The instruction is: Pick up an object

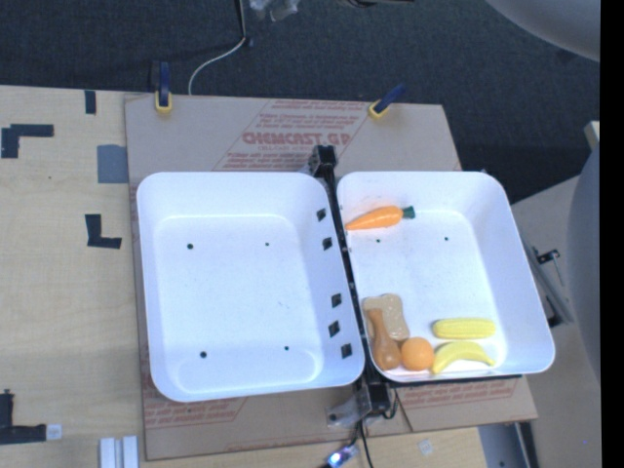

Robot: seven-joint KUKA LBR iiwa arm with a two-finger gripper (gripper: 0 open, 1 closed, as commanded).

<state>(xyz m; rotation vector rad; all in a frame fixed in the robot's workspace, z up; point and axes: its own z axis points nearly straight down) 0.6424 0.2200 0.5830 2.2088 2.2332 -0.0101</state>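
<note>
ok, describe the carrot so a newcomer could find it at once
Start at the right-hand white bin. The carrot lies alone near that bin's far left corner, beside the divider between the bins. It is the only tapered orange piece with a green tip; the other toys cluster along the near edge.

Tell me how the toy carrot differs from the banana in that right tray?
The carrot is orange with a green tip; the banana is plain yellow. The carrot lies alone near the right bin's far left corner; the banana sits at the near edge, beside other items. The carrot is straight and tapered, the banana curved. Both lie flat in the same bin.
</note>
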